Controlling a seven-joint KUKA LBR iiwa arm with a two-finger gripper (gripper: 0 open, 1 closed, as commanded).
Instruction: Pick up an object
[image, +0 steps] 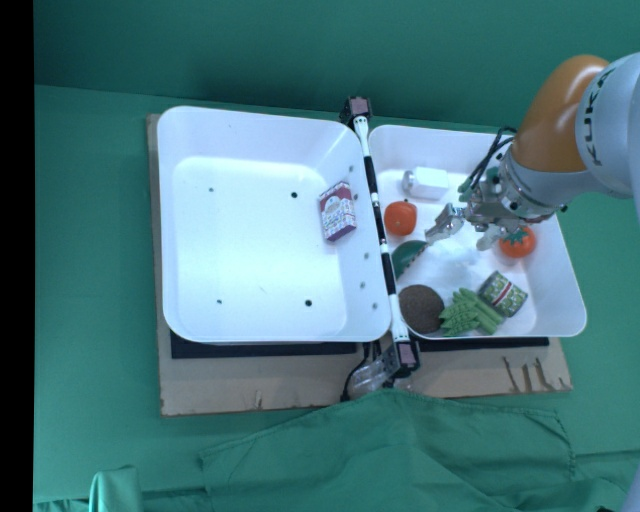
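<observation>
The gripper (446, 224) is seen low in the right bin (566, 300); whether it is open cannot be told. Nothing is seen held. Nearest lies the orange fruit (400, 217), just left; the dark green object (408, 257) sits below-left.

Green cloth (400, 455), perhaps cardboard (250, 385) under 2 bins (180, 200)

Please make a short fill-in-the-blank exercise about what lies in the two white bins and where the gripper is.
1. The small red box lies in the ____ bin.
2. The gripper hovers over the ____ bin.
3. The brown round object lies right beside a bunch of ____ beans.
4. The orange fruit sits near the ____ between the bins.

Missing words: left; right; green; divider
</observation>
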